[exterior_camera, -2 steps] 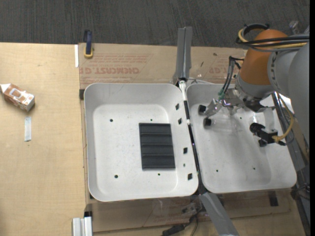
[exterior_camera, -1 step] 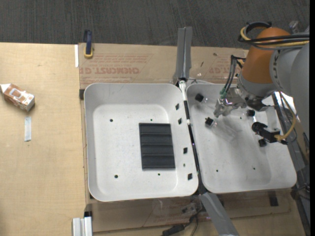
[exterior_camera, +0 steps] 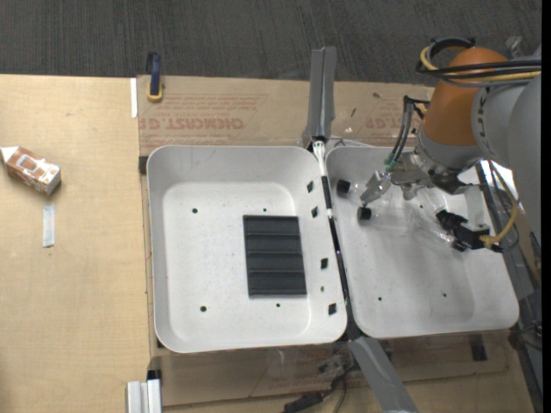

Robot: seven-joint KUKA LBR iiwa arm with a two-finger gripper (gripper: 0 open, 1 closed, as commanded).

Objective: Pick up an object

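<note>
Fingers (exterior_camera: 365, 214) on the gripper (exterior_camera: 354, 200) look spread apart, with nothing between them. They hang low in the right bin (exterior_camera: 430, 317), near its back left corner. The only clear thing to grab is the black ridged block (exterior_camera: 275, 255), lying flat in the middle of the left bin (exterior_camera: 172, 317). To do this well, the arm should move over the block, line up across its short side, then go straight down and squeeze.

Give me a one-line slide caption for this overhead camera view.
KUKA arm's gripper reaches into the right bin while a black ridged block lies in the left bin.
</note>
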